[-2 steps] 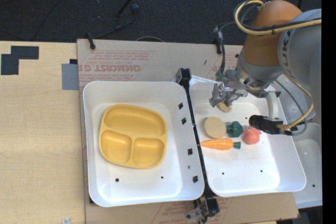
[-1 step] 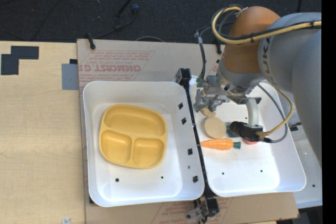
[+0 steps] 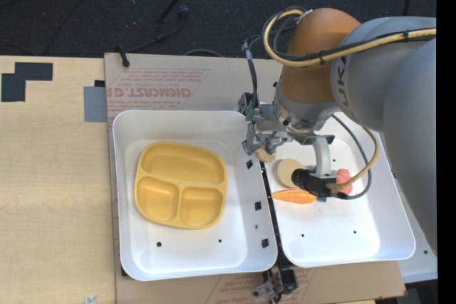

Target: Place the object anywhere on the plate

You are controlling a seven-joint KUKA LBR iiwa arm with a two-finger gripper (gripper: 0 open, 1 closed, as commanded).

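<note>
Yellow plate (image 3: 181, 184) in left bin (image 3: 128, 224), claw (image 3: 259, 144) at right bin's (image 3: 356, 242) left rim

1. The plate (image 3: 181, 184) looks like smooth yellow plastic with a soft sheen.
2. The left bin (image 3: 185, 253) and the right bin (image 3: 342, 238) are glossy white plastic.
3. The desk (image 3: 50, 174) shows pale, matt wood grain.
4. Under the bins lies matt brown cardboard (image 3: 164, 85).
5. The arm (image 3: 392, 82) has a smooth grey shell and a glossy orange band (image 3: 320, 35).

Red print (image 3: 155, 91) upside down on the cardboard sheet (image 3: 224, 78), letters too blurred to read
</note>
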